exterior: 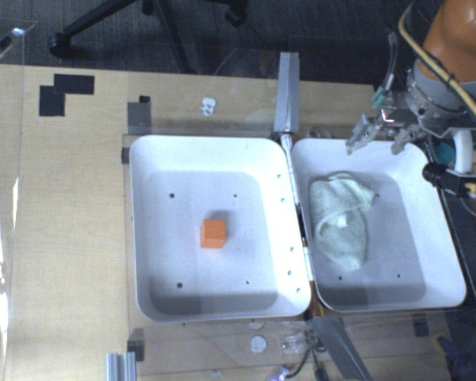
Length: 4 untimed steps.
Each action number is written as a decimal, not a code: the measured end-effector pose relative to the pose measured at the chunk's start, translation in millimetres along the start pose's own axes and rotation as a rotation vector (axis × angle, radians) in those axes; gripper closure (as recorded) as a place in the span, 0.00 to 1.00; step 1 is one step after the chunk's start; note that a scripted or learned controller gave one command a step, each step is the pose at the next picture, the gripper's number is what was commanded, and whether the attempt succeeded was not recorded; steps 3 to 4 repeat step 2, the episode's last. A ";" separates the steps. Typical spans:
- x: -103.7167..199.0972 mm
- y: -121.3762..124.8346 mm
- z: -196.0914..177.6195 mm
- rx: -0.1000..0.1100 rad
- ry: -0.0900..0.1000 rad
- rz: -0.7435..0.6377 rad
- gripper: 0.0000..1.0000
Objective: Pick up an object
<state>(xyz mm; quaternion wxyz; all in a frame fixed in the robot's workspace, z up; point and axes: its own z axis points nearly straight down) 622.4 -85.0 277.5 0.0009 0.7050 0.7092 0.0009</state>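
Nearest the camera, along the bottom edge, sits the front rim of the left bin (pixel 222 314), on a pale wood counter (pixel 63 236). Going left to right: black tape marks (pixel 63 92) on the counter at upper left, then the left bin with one small orange cube (pixel 213 233) lying a bit left of its middle, well apart from every wall. Next comes the divider where the two bins touch, then the right bin (pixel 428 292) with a crumpled pale cloth (pixel 341 221) left of center, bunched higher at its top end. At far right the arm enters, orange band (pixel 460 14) above the wrist, and the tool (pixel 378 136) hangs over the back rim of the right bin, apart from the cloth. Its two fingers look spread, with nothing between them, so it is released and holding nothing.

Handling, as a guess: the cube looks light, stiff and probably foam or wood, with flat faces, so pinching two opposite sides gives a square hold; it is small, so a slightly off descent could knock it aside. The cloth looks soft, light and not fragile; it will sag and fold, so the best hold is a pinch straight down on the raised bunch at its upper part, not the flat thin edge. The cloth is nearer the tool.
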 end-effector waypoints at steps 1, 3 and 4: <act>-16.9 11.1 179.0 -0.004 0.000 0.050 0.00; -15.7 12.8 167.8 -0.009 0.000 0.050 1.00; -15.7 12.8 167.8 -0.009 0.000 0.050 1.00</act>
